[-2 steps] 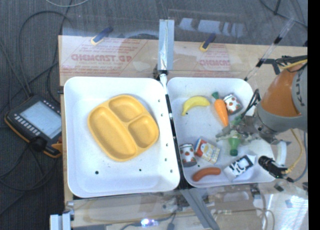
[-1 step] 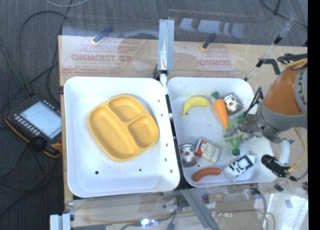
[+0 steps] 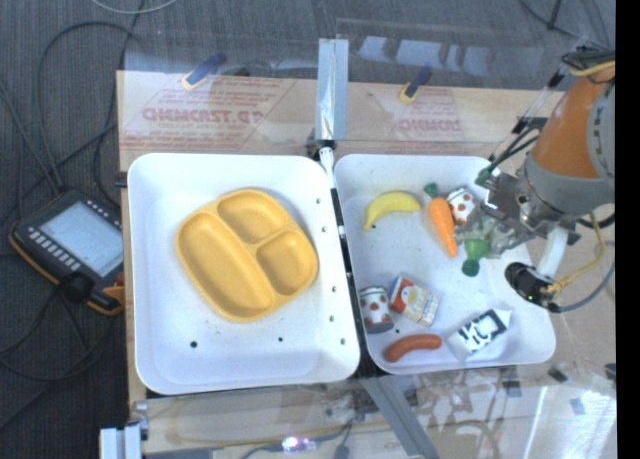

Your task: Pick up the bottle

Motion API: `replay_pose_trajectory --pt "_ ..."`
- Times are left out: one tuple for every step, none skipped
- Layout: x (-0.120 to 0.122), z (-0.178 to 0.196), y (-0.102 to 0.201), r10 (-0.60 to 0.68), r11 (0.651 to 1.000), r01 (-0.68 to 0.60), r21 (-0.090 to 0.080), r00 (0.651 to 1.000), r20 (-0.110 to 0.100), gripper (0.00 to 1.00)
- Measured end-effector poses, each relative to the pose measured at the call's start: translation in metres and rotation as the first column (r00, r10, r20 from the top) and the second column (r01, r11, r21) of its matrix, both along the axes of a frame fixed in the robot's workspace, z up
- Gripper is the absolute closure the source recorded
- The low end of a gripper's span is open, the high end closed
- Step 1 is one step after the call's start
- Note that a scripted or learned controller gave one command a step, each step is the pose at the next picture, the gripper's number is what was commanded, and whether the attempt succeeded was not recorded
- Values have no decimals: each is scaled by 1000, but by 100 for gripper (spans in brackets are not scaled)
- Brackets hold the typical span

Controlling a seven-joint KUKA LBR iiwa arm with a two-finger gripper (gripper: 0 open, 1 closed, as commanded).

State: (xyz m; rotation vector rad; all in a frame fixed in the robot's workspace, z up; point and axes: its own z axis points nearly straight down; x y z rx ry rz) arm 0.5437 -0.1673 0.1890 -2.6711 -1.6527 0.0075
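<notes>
Where hand hovers, green bottle lies beneath.

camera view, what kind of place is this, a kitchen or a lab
Most likely a robot lab: a robot arm reaches over two white bins of toy food, with a control pendant and loose cables on the carpet.

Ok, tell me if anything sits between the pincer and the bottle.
Nothing visible does. The pincer is already right at the green bottle, near the right side of the right bin. The carrot lies close on the bottle's left, crowding it but not between the two.
</notes>
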Motion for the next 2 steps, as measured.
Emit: replay_pose_trajectory --pt "62 81 26 -41 999 41 -3 999 2 100" --pt "117 57 54 -34 999 34 -3 999 0 100"
